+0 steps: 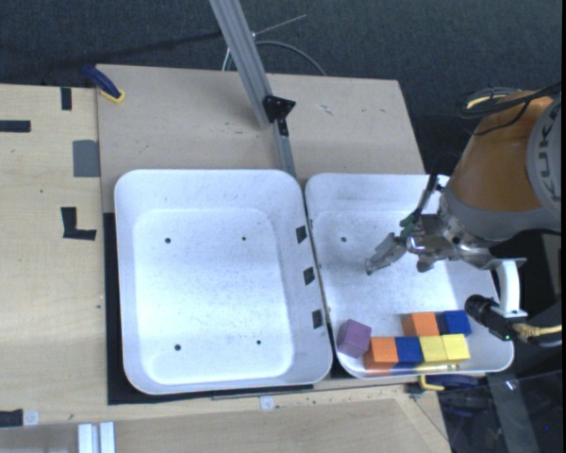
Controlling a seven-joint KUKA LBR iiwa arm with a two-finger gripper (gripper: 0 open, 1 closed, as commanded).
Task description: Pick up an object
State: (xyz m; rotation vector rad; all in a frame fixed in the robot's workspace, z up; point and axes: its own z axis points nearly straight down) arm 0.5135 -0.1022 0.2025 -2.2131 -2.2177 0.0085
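Blocks [424,340] sit untouched along right bin's [358,196] near edge, gripper [389,253] hovering above them, fingers spread and empty; pick not yet begun.

The arm [509,173] covers the right bin's [358,196] three-o'clock rim. The tool [396,251] is blurred, its grip unreadable. At nine o'clock the tabletop [28,253] runs off-frame.
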